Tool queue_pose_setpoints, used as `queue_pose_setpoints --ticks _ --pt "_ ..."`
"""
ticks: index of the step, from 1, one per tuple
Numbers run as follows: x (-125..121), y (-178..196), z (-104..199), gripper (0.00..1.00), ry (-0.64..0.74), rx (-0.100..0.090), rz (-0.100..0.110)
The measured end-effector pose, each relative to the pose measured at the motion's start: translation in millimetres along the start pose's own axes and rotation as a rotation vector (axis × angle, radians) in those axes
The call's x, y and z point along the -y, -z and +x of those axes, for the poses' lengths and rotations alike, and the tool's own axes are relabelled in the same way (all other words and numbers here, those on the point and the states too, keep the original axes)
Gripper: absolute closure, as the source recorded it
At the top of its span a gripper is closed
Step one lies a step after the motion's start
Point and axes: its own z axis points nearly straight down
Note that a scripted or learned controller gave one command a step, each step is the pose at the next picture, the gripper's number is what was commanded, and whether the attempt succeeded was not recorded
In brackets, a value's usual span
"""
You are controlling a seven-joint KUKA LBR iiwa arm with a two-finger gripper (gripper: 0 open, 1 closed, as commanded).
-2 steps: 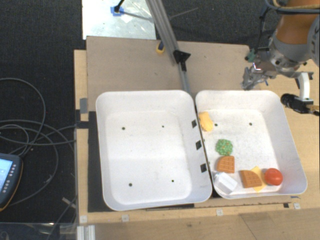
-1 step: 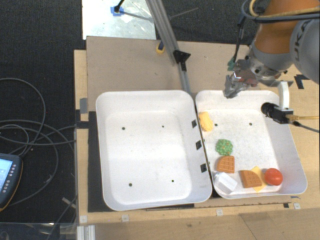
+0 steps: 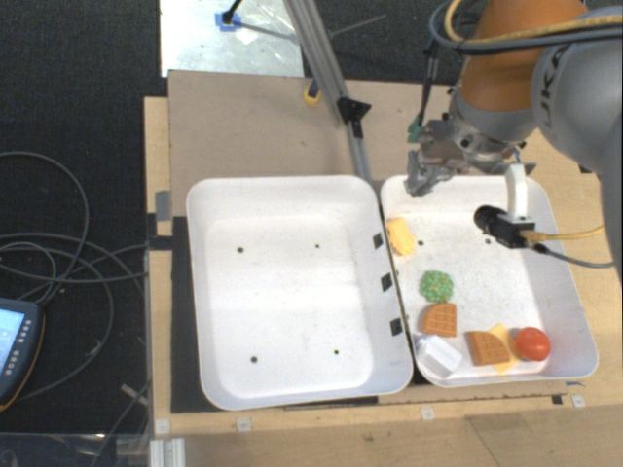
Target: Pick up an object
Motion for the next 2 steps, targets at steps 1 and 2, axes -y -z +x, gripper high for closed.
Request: queue_pose_setpoints --ticks 1,2 --pt "30 -7 46 1.0 -0.001 0.001 0.003" --pt "41 -20 97 1.0 -0.001 0.0 0.002"
